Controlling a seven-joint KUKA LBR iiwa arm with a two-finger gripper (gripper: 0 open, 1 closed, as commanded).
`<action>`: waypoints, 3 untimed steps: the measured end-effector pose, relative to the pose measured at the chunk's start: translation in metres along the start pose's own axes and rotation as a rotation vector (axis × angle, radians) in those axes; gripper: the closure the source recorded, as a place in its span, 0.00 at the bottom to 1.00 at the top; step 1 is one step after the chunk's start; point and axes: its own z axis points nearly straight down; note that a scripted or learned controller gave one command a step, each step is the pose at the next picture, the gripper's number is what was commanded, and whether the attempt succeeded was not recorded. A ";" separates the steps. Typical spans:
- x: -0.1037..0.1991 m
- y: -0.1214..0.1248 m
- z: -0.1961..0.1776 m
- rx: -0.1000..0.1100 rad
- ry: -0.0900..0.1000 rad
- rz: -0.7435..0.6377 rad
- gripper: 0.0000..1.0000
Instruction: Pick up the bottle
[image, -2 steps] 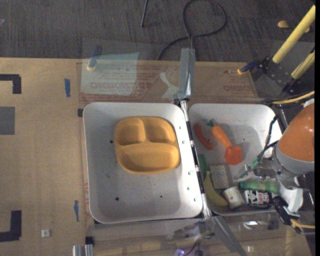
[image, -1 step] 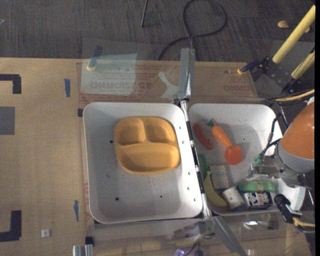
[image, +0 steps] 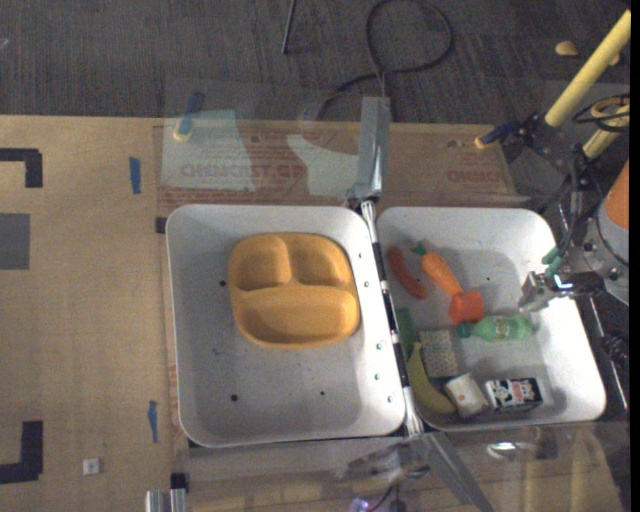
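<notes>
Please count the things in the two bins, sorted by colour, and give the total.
Orange or red: 4, plate, sausage, carrot, red piece
Green: 1, bottle
Yellow: 1, banana
White or dark: 3, cup, carton, speckled square
Total: 9

I see my arm (image: 612, 225) entering from the right edge of the camera view, its orange band showing near the frame's border. The wrist angles down and leftward over the right-hand bin (image: 470, 225). The gripper (image: 532, 294) hangs low inside that bin, close to its right wall, pointing toward the bin's middle.
</notes>
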 end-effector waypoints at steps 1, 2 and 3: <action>0.065 -0.012 -0.027 0.001 0.001 -0.224 1.00; -0.039 0.049 -0.085 -0.002 -0.002 -0.096 1.00; 0.011 0.016 -0.058 0.001 0.001 -0.156 1.00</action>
